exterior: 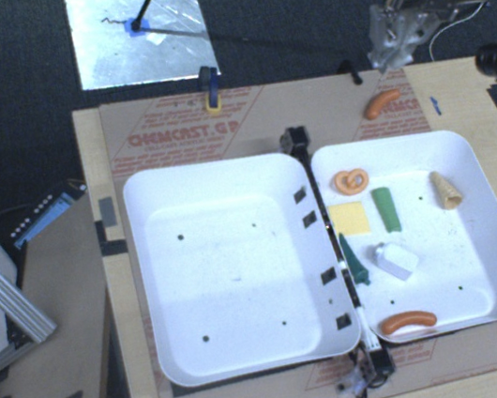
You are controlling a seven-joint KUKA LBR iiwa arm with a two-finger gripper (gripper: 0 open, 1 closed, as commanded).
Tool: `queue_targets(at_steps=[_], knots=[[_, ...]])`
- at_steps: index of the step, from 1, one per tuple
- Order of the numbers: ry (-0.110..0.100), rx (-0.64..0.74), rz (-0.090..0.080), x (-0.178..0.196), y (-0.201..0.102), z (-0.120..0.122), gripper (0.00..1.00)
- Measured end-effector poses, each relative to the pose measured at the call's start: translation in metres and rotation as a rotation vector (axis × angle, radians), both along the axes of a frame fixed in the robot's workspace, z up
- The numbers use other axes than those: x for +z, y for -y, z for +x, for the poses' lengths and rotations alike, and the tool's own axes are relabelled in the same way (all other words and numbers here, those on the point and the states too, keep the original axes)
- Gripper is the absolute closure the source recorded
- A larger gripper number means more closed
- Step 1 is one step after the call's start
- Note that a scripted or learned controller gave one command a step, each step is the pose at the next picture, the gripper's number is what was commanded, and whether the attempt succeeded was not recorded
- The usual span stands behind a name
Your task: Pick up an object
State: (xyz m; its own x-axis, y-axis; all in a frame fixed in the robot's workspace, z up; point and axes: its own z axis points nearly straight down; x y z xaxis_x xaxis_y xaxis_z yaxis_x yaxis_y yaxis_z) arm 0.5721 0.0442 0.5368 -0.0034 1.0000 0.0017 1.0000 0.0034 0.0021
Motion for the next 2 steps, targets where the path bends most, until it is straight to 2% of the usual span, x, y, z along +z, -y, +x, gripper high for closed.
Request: queue_targets(at_steps=[1,2], knots=[[0.001,0.006,0.001,0.0,-0.038,-0.089,1.0],[0.002,-0.006,-0.004,-0.003,-0.004,0.01,1.0]])
